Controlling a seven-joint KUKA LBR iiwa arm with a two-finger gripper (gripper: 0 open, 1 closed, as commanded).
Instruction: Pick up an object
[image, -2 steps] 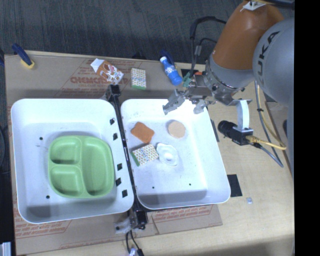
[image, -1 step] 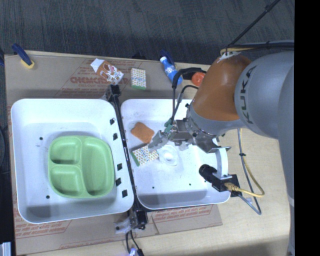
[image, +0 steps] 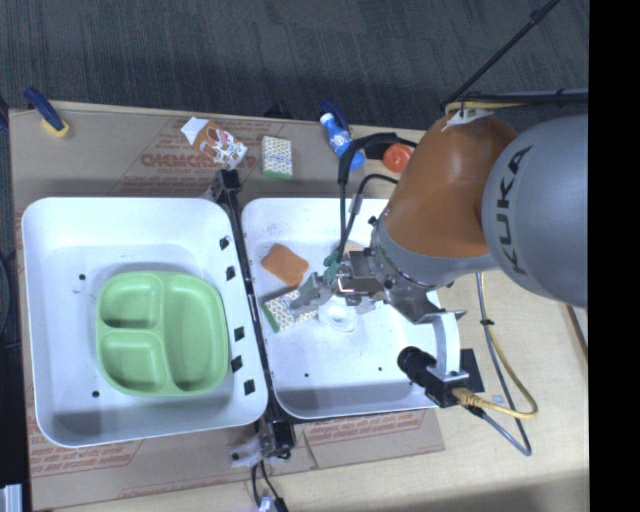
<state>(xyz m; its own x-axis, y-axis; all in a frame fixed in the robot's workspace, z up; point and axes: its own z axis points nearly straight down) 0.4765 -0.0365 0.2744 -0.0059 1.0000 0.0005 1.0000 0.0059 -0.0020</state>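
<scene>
Two bins: the gripper (image: 318, 290) hangs low in the right bin (image: 300, 395), over a patterned packet (image: 283, 310); grip state indiscernible. Step: reaching; next, secure closure.

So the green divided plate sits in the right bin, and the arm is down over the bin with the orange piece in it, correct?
Not quite. The green divided plate sits in the left bin, not the right one. The rest holds: the camera view shows the arm down over the right bin, where the orange piece lies.
</scene>
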